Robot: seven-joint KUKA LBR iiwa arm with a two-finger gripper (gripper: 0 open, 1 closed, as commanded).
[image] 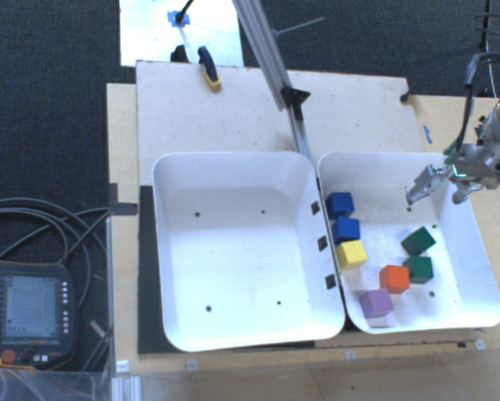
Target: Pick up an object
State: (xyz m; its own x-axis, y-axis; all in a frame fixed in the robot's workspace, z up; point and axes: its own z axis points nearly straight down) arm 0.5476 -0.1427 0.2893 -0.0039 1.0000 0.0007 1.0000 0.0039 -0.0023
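Camera view is looking down on a desk (pixel 367 107) carrying two white bins side by side; the left bin (pixel 175 190) is lying beside the right bin (pixel 476 282), which is holding all the blocks. The gripper (pixel 434 186) is hanging over the right bin's far right part, reaching in from the right edge, and nothing is showing between its parts; how wide it is standing I cannot tell from this angle. Along the right bin's left wall two blue blocks (pixel 340 205) (pixel 346 229) and a yellow block (pixel 351 253) are sitting in a row, each just beside the next. Toward the bin's near edge an orange block (pixel 394 278) and a purple block (pixel 376 303) are sitting close together, with two dark green blocks (pixel 418 241) (pixel 418 268) just to their right. The upper green block is the nearest candidate, lying toward the near edge from the gripper and slightly to its left, tilted so that its sides are running diagonally to the bin walls. A grasp there would, I judge, need a descent toward the near edge and a wrist turn to match that tilt, while the second green block and the orange one are crowding it from below.
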